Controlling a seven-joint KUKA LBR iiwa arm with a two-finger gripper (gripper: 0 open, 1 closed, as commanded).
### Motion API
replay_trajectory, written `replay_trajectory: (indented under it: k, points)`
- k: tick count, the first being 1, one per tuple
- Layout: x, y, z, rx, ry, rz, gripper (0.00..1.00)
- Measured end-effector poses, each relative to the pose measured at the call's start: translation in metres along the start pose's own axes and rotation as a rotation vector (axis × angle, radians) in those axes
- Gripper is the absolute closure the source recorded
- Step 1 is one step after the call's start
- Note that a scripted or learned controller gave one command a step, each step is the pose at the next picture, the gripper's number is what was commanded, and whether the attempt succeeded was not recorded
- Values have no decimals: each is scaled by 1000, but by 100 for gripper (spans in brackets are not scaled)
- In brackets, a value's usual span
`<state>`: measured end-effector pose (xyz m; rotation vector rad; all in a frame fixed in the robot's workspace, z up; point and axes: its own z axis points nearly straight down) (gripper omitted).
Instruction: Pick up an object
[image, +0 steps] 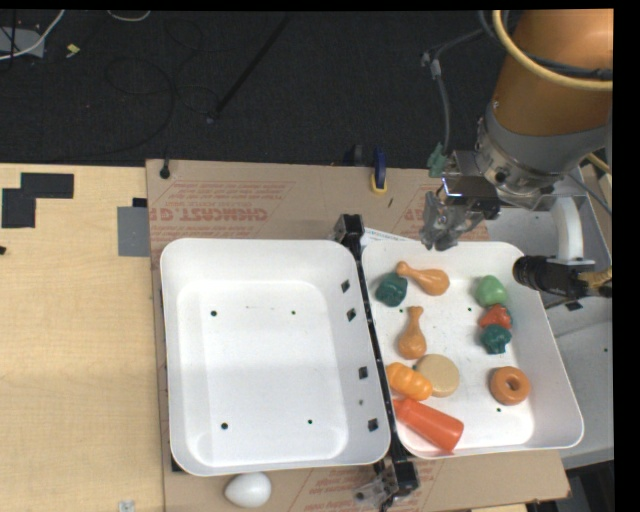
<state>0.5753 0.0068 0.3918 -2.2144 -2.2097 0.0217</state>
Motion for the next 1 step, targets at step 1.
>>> replay_trajectory:
  k: [1]
  points:
    - [-56,-11,53,-9,-1,4,100]
